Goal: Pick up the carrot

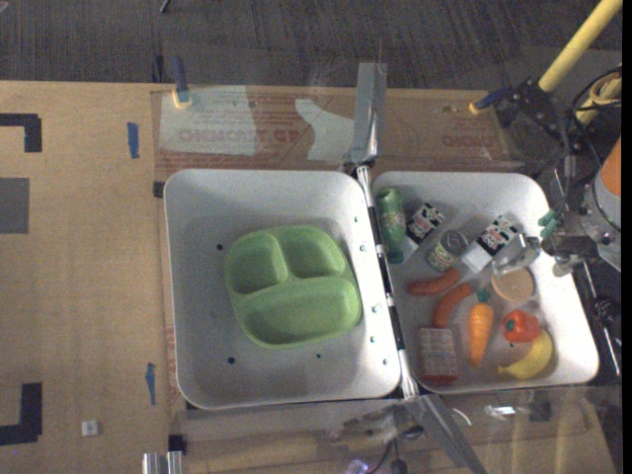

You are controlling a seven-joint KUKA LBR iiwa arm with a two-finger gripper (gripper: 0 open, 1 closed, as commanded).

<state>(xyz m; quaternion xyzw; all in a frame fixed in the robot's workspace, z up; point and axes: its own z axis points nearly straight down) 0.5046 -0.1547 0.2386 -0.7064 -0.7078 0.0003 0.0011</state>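
The carrot (479,332) is orange with a green top and lies lengthwise in the right bin (585,363), near its front. It sits between a reddish sausage (451,305) and an orange-red pepper (520,325). My gripper (521,253) reaches in from the right over the bin's right-hand middle, just above a tan round piece (513,285). It is behind and to the right of the carrot, and apart from it.
The right bin also holds a green bottle (392,223), two milk cartons (425,220) (497,233), a can (446,250), another sausage (434,284), a banana (529,357) and a cracker pack (437,353). A green divided plate (291,284) lies in the left bin (197,205).
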